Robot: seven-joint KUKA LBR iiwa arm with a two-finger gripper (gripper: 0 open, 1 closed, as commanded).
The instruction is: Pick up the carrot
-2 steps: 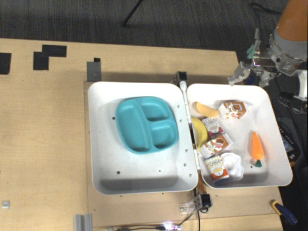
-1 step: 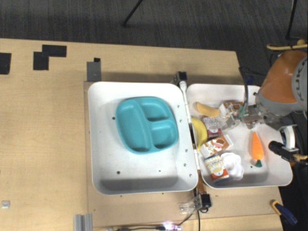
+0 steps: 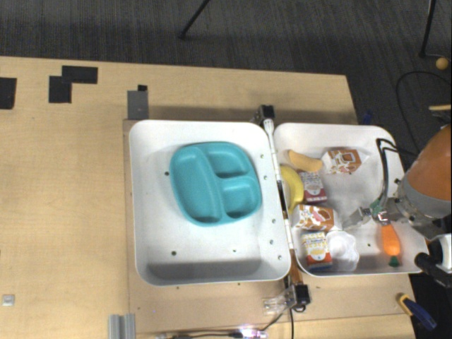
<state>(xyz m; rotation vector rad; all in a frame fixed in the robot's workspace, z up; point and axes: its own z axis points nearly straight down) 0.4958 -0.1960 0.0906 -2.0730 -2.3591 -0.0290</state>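
Lying near the right end of the right bin, the carrot is pointing its orange body up the picture and its small green tip toward the bin's near rim. Just above its upper end, the hand is hovering at the end of the grey arm, which is reaching in from the right with its orange band showing above the wrist. Whether the hand is open or closed I cannot tell, as its metal parts are blurring together; nothing is visibly sitting in it, and the carrot is resting on the bin floor.

Sharing the right bin, a banana is lying along the left wall, with a tan bread-like piece just above it. A brown-and-white packet is sitting near the top middle. Several small printed packets are stacking down the bin's left half, and a crumpled clear wrapper is lying at the bottom beside them, well left of the carrot.

The left bin is holding a teal divided tray, which is sitting tilted near its centre. Both bins are resting side by side, touching, on the pale wooden surface.
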